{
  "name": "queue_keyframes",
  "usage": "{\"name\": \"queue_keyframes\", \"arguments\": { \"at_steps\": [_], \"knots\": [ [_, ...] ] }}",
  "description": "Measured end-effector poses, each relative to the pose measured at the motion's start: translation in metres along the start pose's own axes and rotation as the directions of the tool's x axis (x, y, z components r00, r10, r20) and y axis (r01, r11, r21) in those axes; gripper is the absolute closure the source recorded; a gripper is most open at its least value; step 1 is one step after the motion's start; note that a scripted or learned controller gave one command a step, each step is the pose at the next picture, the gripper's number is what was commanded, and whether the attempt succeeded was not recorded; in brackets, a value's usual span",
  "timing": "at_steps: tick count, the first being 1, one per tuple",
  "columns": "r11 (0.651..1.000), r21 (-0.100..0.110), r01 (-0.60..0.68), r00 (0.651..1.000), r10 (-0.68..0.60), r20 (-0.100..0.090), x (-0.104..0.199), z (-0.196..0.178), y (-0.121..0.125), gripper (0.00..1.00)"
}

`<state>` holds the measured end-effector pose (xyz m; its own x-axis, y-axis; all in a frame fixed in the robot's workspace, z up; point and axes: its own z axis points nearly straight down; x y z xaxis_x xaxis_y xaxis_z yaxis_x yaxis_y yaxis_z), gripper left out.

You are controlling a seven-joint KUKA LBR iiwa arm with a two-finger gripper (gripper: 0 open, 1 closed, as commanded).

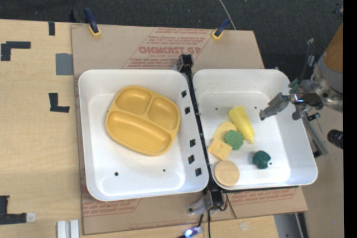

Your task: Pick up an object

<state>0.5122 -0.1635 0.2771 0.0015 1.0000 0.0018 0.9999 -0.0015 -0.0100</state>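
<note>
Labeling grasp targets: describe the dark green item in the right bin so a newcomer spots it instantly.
Go to the right bin, the one without the yellow divided plate. Near its front right corner lies the dark green broccoli piece, alone. It is darker than the lighter green piece touching the yellow foods.

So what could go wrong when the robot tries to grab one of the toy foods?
The yellow corn, green broccoli piece, cheese wedge and round cracker sit bunched together in the right bin, so the gripper might pinch two at once or shove them apart. The small dark green piece lies alone but looks tiny and could slip out. The gripper also hangs near the bin's right wall and might bump it.
</note>
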Motion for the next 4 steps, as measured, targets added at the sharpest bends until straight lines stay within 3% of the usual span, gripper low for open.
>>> {"name": "queue_keyframes", "arguments": {
  "at_steps": [1, 4],
  "knots": [
    [1.000, -0.009, 0.003, 1.000, -0.003, 0.002, 0.000, -0.004, 0.002, 0.00],
    [1.000, -0.003, 0.003, 1.000, -0.003, 0.000, -0.010, 0.170, 0.014, 0.00]
  ]
}}
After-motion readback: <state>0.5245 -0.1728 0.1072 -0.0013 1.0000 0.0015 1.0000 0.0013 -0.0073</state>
